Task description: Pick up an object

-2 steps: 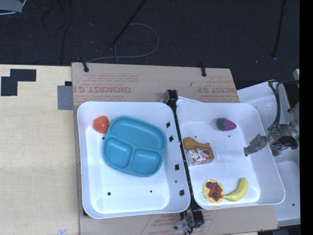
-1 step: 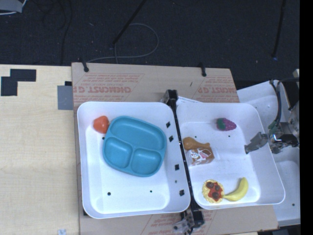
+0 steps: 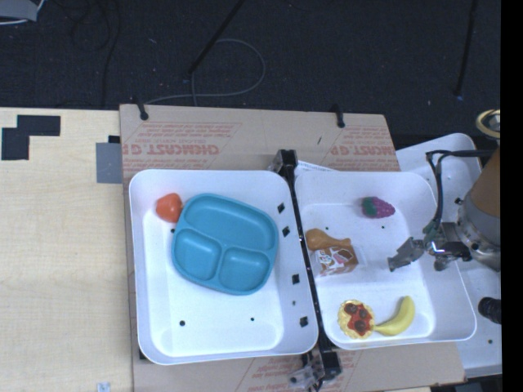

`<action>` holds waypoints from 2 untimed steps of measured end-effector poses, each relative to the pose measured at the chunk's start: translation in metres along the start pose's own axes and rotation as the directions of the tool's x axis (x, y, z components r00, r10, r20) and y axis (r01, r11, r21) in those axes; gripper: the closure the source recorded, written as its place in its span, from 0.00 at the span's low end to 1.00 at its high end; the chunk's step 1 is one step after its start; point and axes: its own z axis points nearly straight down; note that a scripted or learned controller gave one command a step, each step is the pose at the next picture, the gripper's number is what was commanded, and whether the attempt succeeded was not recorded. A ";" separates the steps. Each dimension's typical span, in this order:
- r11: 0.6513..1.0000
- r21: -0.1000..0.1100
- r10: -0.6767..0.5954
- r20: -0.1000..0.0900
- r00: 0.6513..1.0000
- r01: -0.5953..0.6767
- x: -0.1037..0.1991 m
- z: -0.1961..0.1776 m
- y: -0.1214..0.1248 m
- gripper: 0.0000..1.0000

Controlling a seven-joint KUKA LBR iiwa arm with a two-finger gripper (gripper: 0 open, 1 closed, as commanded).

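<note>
— What's in the two bins from where you stand?

— The left bin (image 3: 155, 325) has a blue divided plate (image 3: 225, 243) lying flat, three compartments, and a small orange-red tomato (image 3: 168, 207) just beside its upper left corner. The right bin (image 3: 441, 321) holds the toy food: a purple bunch of grapes (image 3: 377, 208) near the far side, a brown chicken drumstick (image 3: 325, 239) up against the wall by the divider, and touching it, on the near side, a small packet with a red and white print (image 3: 336, 260). I can't read what it is.

— And at the near end?

— A yellow banana (image 3: 397, 318) curving upward, and just beside its left end a round piece (image 3: 356, 318), yellow with red on top, maybe a little pizza slice or tart. They look to be touching or nearly so.

— Where's the arm?

— Coming in from the right, over the right bin's edge. The gripper (image 3: 406, 256) sits above the bare floor of that bin, between the grapes and the banana, well apart from the drumstick.

— Fingers wide or closed?

— I can't tell from this angle; the tip is a dark grey shape and I can't make out a gap. Nothing shows between the fingers, and every object lies on the bin floor.

— Underneath it all?

— Both bins rest on a sheet of cardboard (image 3: 245, 141) with red printing, on a pale wooden bench (image 3: 57, 260).
</note>
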 end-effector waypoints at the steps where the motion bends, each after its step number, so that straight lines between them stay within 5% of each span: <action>1: 1.000 -0.001 0.001 0.001 1.000 -0.001 -0.001 0.044 -0.004 0.00; 2: 1.000 0.001 0.001 0.000 1.000 -0.001 0.006 0.104 -0.012 0.00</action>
